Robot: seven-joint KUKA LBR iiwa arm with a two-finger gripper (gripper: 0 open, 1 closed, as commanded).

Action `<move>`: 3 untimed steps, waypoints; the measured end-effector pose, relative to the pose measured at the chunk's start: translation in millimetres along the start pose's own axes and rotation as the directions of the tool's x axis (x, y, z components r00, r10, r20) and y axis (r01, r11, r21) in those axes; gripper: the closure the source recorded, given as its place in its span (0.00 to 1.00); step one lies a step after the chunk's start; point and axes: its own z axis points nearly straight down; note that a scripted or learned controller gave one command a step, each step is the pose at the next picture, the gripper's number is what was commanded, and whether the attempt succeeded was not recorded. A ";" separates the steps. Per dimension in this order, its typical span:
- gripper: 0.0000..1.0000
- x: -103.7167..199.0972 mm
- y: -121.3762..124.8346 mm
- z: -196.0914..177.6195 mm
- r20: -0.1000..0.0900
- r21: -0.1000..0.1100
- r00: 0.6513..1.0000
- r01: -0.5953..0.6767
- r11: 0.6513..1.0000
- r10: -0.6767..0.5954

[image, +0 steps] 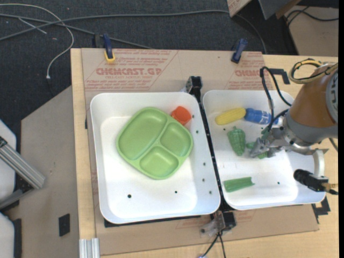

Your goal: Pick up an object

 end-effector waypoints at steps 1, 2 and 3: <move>1.00 -3.8 -1.9 -44.2 0.003 -0.005 1.000 0.000 1.000 0.000; 1.00 6.1 3.4 -99.6 0.003 -0.007 1.000 0.003 1.000 -0.003; 1.00 10.7 -3.8 -155.9 0.004 -0.008 1.000 0.003 1.000 -0.003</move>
